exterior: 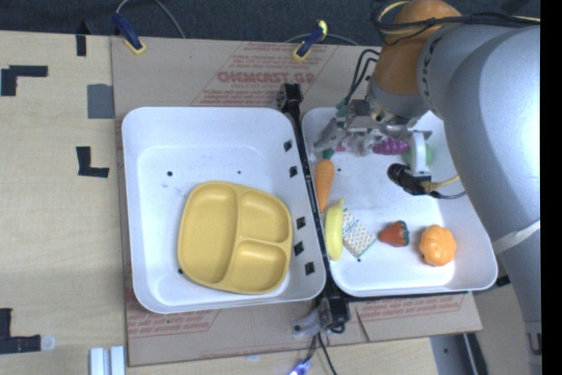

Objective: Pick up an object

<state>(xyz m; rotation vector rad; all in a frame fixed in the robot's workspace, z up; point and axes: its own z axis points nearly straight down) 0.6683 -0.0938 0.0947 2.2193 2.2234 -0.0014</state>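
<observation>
Nearest you in the right white bin (474, 277), the round orange toy fruit (437, 244), small red pepper-like piece (394, 234), checkered packet (356, 235) and yellow banana (334, 230) sit in a row, spaced apart; any is an easy target. Farther up, the orange carrot (324, 182) lies against the dividing wall, harder to straddle. The grey two-finger gripper (351, 129) hovers at the far end beside a purple object (389, 146); I cannot tell its opening, so centre it over one piece before descending.
</observation>
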